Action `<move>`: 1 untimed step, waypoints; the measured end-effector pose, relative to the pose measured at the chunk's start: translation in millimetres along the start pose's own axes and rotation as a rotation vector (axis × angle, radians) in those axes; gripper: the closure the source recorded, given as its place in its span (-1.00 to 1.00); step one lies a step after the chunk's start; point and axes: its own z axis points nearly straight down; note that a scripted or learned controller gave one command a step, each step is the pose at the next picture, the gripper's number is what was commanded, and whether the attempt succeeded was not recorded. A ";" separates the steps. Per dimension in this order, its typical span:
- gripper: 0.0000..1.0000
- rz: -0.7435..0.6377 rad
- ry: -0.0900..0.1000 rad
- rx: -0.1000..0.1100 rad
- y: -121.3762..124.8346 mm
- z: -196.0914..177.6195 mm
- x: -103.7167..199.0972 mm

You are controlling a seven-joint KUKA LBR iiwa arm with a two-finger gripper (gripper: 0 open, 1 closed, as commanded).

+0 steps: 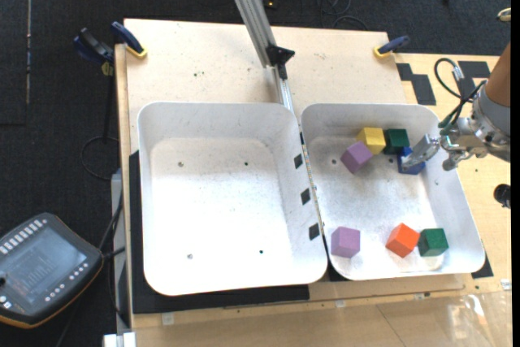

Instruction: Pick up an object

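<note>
Scene: we see the fingers (424, 149) in the right bin (455, 199) | Fingers: apparently clamped on a blue block (411, 165) | Risk: green block (396, 140) and yellow block (374, 137) just beside; shallow grip could slip when lifting.

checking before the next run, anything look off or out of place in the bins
Nothing stands out. All the small blocks lie inside the right white bin: yellow, dark green and purple cubes near the hand, others along the front. Nothing is spilled.
</note>
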 end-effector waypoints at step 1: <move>-1.00 -0.001 -0.001 -0.003 0.5 -2.1 0.1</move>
